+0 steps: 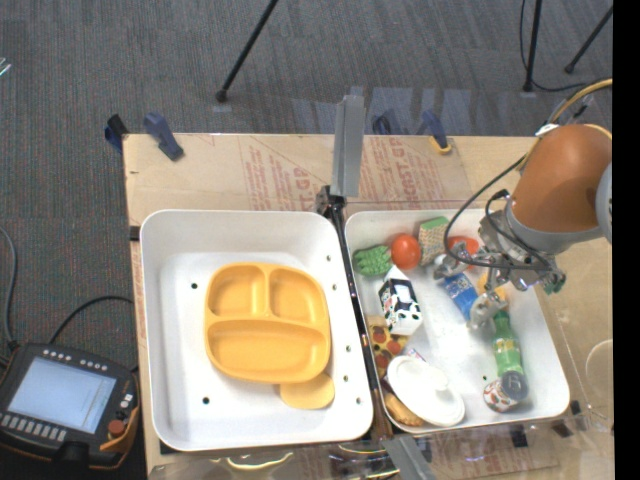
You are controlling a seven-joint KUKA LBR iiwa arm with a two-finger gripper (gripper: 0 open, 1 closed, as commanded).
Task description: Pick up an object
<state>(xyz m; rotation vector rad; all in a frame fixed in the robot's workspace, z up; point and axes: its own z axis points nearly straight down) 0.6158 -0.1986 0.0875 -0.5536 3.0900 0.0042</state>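
My gripper [492, 271] hangs low over the right bin [553, 338], near its far right side, under the grey wrist with the orange band. Just left of it and below lies a blue packet [459, 293]. A green bottle [507, 353] lies right in front of it, with a small can [497, 395] at the bottle's near end. A red ball [464, 245] sits just behind the gripper. I see nothing lifted clear of the bin.
The right bin also holds a red tomato [405, 250], a green toy [372, 260], a beige block [433, 236], a black-and-white carton [400, 306] and a white dish [425, 388]. The left bin [165, 268] holds a yellow divided plate [268, 323].
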